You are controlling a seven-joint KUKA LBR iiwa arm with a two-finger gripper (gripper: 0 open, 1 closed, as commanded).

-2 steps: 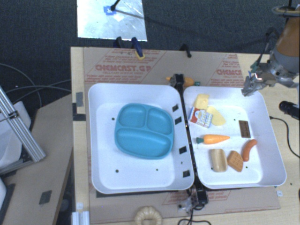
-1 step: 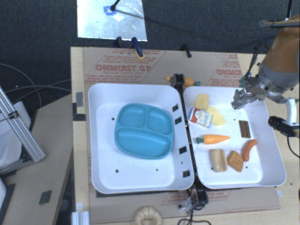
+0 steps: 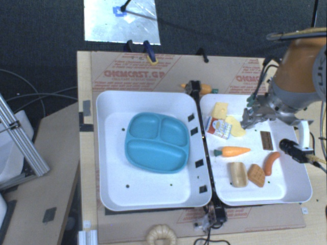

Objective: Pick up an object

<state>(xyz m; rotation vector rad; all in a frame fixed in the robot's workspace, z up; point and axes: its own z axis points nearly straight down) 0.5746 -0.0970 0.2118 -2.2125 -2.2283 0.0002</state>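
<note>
Gripper (image 3: 249, 117) hovering low at right bin's (image 3: 294, 190) far edge, just beside yellow slice (image 3: 236, 127) and cheese wedge (image 3: 220, 110). Jaw state: cannot tell. Centre over slice, avoid packet (image 3: 219, 128), descend straight.

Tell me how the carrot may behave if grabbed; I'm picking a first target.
The carrot looks round and tapered, so it may roll or slip sideways. It seems smooth, rigid plastic, probably light. It lies apart from the sausage, leaving room for the pincer.

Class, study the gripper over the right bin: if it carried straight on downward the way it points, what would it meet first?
Probably the pale yellow round piece just under the gripper; depth is unclear from above.
</note>
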